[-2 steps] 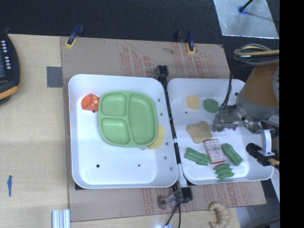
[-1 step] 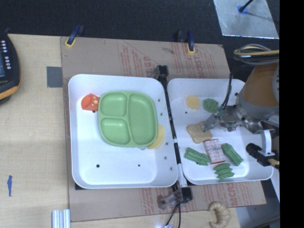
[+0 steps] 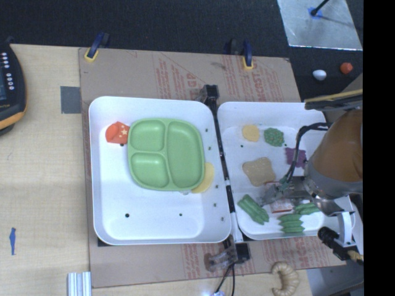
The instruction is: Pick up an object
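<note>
My gripper (image 3: 279,194) is low in the right bin (image 3: 234,122), between a tan bread slice (image 3: 259,171) and a small red and white piece (image 3: 282,208). A green pod (image 3: 253,209) lies to its left and another green pod (image 3: 296,219) just below it. A purple piece (image 3: 295,157) sits partly behind the cable above the gripper. A yellow disc (image 3: 250,132) and a green broccoli-like piece (image 3: 274,136) lie at the bin's far side. The grey arm with its orange band (image 3: 340,150) covers the bin's right part.
The left bin (image 3: 148,227) holds a green divided plate (image 3: 166,154), a red piece (image 3: 116,132) at its left and a yellow piece (image 3: 206,177) tucked under its right edge. A black divider bar (image 3: 221,165) runs between the bins. A tan curled item (image 3: 285,277) lies on the bench below.
</note>
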You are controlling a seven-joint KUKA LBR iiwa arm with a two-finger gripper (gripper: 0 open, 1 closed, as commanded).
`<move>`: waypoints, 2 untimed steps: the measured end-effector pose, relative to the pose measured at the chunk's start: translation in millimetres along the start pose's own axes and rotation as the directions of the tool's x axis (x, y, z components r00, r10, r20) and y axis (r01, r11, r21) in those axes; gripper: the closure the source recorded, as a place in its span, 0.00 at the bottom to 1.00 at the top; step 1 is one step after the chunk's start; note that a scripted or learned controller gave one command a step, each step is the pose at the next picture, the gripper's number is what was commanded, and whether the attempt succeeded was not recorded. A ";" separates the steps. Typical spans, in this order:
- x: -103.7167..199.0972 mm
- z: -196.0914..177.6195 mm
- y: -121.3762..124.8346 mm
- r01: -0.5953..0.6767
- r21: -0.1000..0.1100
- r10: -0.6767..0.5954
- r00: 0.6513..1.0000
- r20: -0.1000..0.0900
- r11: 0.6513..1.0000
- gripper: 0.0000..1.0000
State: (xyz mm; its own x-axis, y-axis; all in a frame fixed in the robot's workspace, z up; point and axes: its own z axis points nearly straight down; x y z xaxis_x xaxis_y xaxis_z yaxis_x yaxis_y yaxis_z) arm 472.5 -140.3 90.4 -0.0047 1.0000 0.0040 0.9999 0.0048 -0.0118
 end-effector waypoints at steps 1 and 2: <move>-2.9 -11.1 3.4 0.002 -0.005 -0.002 1.000 0.003 1.000 1.00; 59.3 -107.4 53.5 0.007 -0.021 -0.007 1.000 0.003 1.000 1.00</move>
State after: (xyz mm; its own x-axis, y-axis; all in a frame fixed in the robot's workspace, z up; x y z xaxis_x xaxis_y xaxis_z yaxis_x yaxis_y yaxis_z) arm 527.0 -81.1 197.4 -0.0116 0.9999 0.0014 0.9999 0.0116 0.0095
